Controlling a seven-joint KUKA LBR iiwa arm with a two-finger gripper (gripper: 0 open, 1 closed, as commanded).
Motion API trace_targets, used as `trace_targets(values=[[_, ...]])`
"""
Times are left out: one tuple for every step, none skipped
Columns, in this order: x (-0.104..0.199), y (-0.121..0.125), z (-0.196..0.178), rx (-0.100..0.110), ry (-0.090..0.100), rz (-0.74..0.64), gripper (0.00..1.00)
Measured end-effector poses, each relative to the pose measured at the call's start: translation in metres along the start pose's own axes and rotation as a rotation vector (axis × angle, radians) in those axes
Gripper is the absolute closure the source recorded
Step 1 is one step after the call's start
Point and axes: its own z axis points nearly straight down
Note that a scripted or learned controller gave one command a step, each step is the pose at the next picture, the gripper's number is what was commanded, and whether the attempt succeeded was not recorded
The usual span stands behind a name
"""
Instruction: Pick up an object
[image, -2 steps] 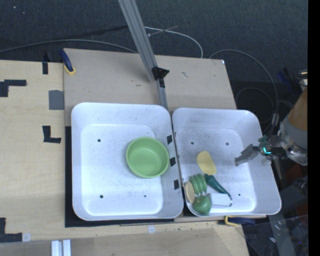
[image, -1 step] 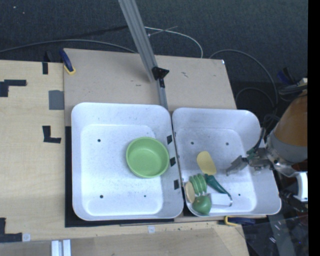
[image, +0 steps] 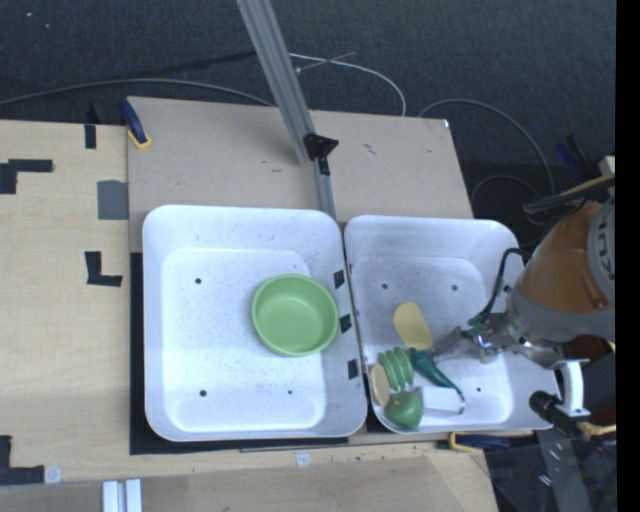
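A light green bowl (image: 294, 315) sits in the left bin (image: 180, 300), near its right wall. In the right bin (image: 470, 250) lies a cluster of small things: a pale yellow spoon-shaped piece (image: 412, 324), a green ridged piece (image: 396, 367), a round green piece (image: 405, 407) and a dark teal curved piece (image: 438, 371). My gripper (image: 458, 343) reaches in low from the right. Its tip is just above and right of the teal piece and beside the yellow piece. Nothing is visibly held.
The arm's orange band (image: 562, 268) and grey wrist (image: 560, 322) hang over the right bin's right edge. A grey pole (image: 285, 85) slants across the bench behind the bins. Cables lie on the dark floor beyond.
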Motion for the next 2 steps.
trace_targets(values=[[0.0001, 0.0001, 0.0018, -0.006, -0.003, 0.001, 0.0], [0.0006, -0.0002, -0.008, -0.005, -0.002, 0.0, 1.0]])
